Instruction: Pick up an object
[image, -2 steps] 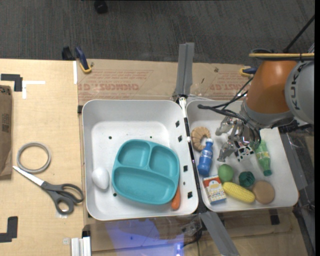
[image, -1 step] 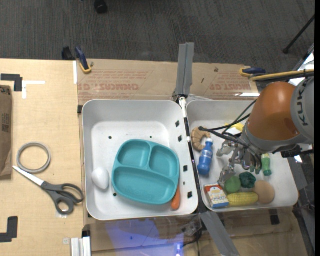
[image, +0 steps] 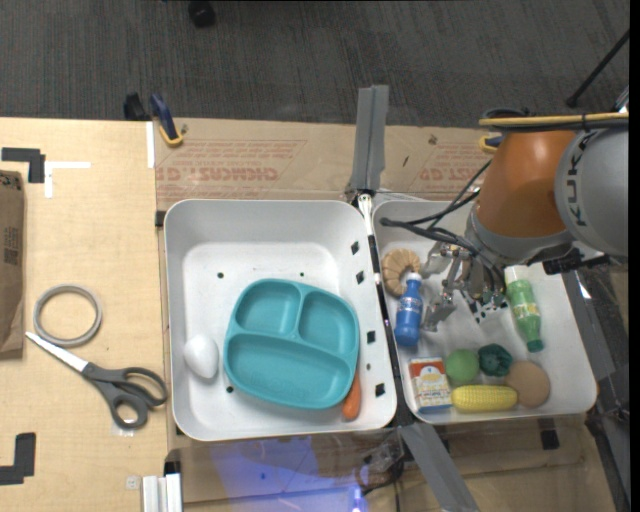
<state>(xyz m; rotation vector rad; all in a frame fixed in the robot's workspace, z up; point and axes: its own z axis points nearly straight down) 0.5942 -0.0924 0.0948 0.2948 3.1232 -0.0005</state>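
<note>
My gripper hangs low in the right bin, between a blue bottle on its left and a green bottle on its right. Its fingers stand apart and nothing is between them. In front of it lie a light green ball, a dark green piece, a corn cob, a small orange-and-white box and a brown egg-shaped thing. A tan ridged piece sits at the bin's back left.
The left bin holds a teal divided plate, a white egg and an orange carrot. Scissors and a tape roll lie on the bench at left. The orange-banded arm covers the right bin's back.
</note>
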